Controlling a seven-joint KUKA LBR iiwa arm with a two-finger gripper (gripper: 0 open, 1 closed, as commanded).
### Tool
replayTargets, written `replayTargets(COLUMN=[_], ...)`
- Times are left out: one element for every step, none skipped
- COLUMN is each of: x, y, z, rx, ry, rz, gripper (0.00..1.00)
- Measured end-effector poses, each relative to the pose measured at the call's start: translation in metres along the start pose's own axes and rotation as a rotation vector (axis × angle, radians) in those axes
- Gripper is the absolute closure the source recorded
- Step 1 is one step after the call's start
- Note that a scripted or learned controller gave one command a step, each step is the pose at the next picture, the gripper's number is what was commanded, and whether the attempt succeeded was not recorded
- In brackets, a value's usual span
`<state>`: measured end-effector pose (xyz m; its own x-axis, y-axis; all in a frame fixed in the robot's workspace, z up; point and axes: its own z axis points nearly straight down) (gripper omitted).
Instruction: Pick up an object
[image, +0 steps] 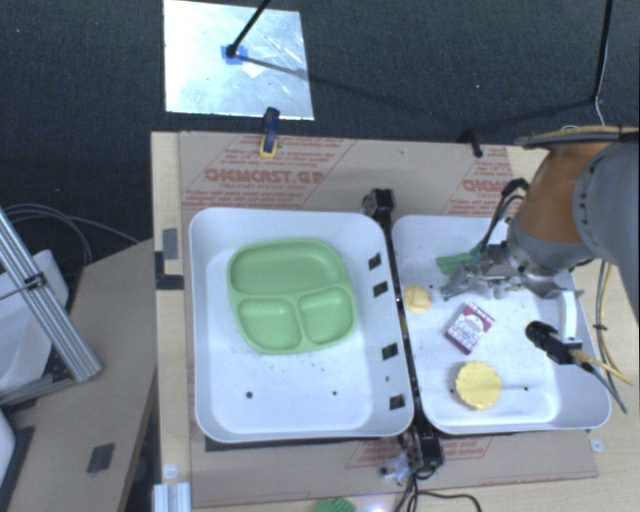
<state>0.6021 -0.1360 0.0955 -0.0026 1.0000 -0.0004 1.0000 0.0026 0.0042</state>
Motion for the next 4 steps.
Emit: replayTargets(x=[0.018, 0.017, 0.017, 0.025], y=[-0.066, -0.062, -0.062, 0.010], z=[0.012, 0.000, 0.001, 0.010], rx=[0.009, 0.001, 0.001, -0.004], ry=[0.003, 0.000, 0.000, -0.002], rz=[0.003, 0.001, 0.001, -0.005], gripper=[0.00, 1.00, 0.00, 0.00])
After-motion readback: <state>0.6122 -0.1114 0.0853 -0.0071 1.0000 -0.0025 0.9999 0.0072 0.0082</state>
